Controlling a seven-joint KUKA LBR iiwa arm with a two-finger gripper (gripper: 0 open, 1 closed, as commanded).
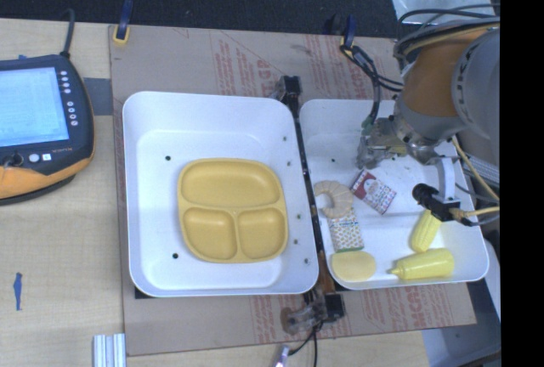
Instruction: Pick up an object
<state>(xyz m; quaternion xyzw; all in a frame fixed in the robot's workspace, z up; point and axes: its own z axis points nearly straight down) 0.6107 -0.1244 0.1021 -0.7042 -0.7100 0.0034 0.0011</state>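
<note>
- Brown cardboard covers the pale wooden bench (51,272) under both bins, with dark floor beyond the far edge.
- My arm (446,89), grey with its orange band, reaches in from the right over the far part of the right bin (327,123).
- I see the left bin (149,123) holding a yellow divided tray (231,209), flat in its middle.
- A teach pendant (38,123) lies on the bench to the left of the bins.
- My claw (374,149) hangs low over the far-left part of the right bin; I cannot tell how its fingers stand from this angle.
- I judge the red-and-white packet (374,192) the nearest pick: it lies just nearer the camera than the claw, long axis slanting from far-left to near-right.
- Further toward the near wall lie a yellow bottle (423,265), a yellow oval piece (354,265), a small yellow cob shape (424,230), a pale ring (333,197) and a patterned packet (346,232).
</note>
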